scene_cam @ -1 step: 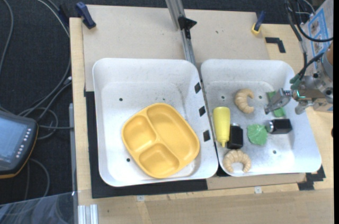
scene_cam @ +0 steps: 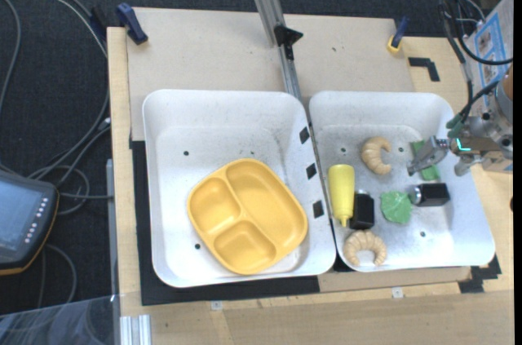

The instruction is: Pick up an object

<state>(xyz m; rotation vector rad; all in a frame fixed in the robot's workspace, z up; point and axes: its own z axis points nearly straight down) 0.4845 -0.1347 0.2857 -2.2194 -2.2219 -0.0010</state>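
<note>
Two shallow white plastic bins sit side by side on the table [scene_cam: 204,50]; the left bin [scene_cam: 163,123] holds a yellow three-compartment plastic tray [scene_cam: 247,215], and the right bin [scene_cam: 457,241] holds everything I might lift. My fingers [scene_cam: 436,152] hover at the right bin's far right side, and whether they are parted or closed I cannot tell from this slant. Nothing is visibly gripped between them. Just below them lies a small black block [scene_cam: 431,194], the nearest candidate, I judge. Further left lie a crumpled green piece [scene_cam: 397,206], a tan croissant-shaped toy [scene_cam: 378,155], and a yellow bottle [scene_cam: 341,190] with its long axis running toward and away from the bin's near edge. A second tan croissant [scene_cam: 366,248] rests near the front edge.
</note>
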